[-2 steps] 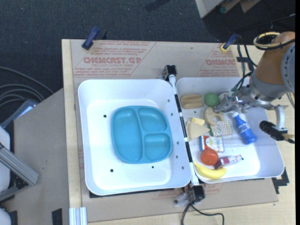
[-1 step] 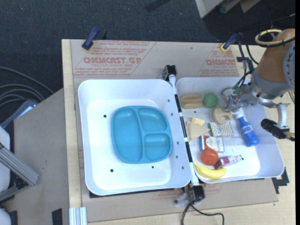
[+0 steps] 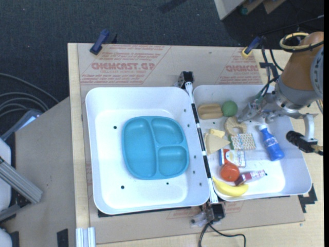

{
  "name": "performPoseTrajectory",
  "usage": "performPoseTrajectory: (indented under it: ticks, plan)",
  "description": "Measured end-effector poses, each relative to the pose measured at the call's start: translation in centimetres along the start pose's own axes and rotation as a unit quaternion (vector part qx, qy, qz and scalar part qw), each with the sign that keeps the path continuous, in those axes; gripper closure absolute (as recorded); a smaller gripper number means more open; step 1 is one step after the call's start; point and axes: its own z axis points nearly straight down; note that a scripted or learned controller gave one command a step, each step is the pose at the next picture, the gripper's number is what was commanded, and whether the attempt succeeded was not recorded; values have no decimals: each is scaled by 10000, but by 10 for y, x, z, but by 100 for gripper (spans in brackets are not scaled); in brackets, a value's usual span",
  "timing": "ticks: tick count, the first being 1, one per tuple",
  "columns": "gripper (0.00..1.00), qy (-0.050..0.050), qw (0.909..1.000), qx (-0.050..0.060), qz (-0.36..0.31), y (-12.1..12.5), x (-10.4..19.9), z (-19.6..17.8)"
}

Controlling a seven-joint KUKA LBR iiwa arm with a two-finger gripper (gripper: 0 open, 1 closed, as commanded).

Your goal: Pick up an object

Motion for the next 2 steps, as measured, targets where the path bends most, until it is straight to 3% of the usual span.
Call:
performPoseTrajectory:
  ticks: [1, 2]
  plan:
    - [0, 5, 9996, 275, 89, 30, 9, 14]
    - [0, 21, 9994, 331, 116, 38, 43, 15]
